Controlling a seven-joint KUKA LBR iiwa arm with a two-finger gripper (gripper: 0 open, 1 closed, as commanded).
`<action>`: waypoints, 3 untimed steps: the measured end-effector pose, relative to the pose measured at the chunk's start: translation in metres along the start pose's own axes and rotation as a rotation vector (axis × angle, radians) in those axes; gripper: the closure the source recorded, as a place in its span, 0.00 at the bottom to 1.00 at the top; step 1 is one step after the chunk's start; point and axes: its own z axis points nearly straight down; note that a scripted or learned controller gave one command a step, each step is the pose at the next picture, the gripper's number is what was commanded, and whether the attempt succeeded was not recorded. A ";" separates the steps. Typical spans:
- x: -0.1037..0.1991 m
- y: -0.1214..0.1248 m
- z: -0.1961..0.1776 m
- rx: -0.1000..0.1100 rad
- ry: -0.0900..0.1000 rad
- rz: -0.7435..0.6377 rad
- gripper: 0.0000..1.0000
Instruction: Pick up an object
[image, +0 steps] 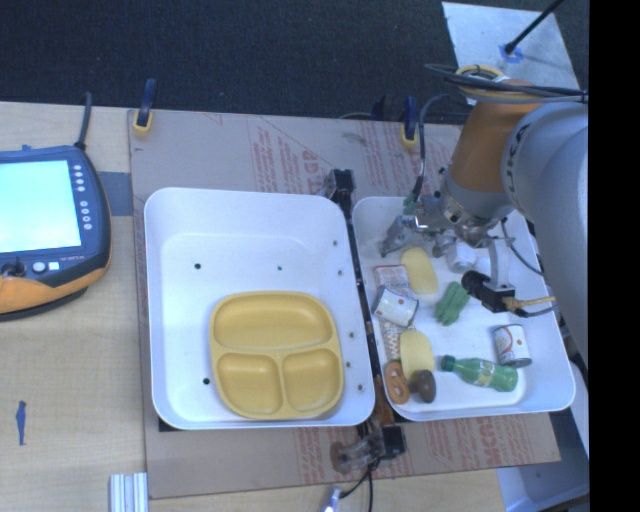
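Note:
My gripper (425, 243) hangs over the far end of the right bin (555, 400), its fingers spread open with nothing between them. Just below it lies a pale yellow piece (421, 272). Nearer the front of that bin are a small green item (452, 303), a white printed carton (395, 304), a second yellow piece (415, 350), a green bottle (482, 373) on its side, a small can (512, 345), a pretzel-like ring (396, 380) and a brown lump (424, 385).
The left bin (170, 250) holds a yellow divided tray (275, 353). A handheld control pendant (45, 225) lies on the bench at far left. The grey arm (540, 190) stands over the right bin's far right corner.

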 end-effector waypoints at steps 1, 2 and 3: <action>0.002 -0.023 0.000 -0.001 -0.002 -0.001 0.00; 0.011 -0.022 0.000 -0.001 -0.002 -0.003 0.00; 0.003 -0.014 0.000 -0.003 -0.001 -0.001 0.00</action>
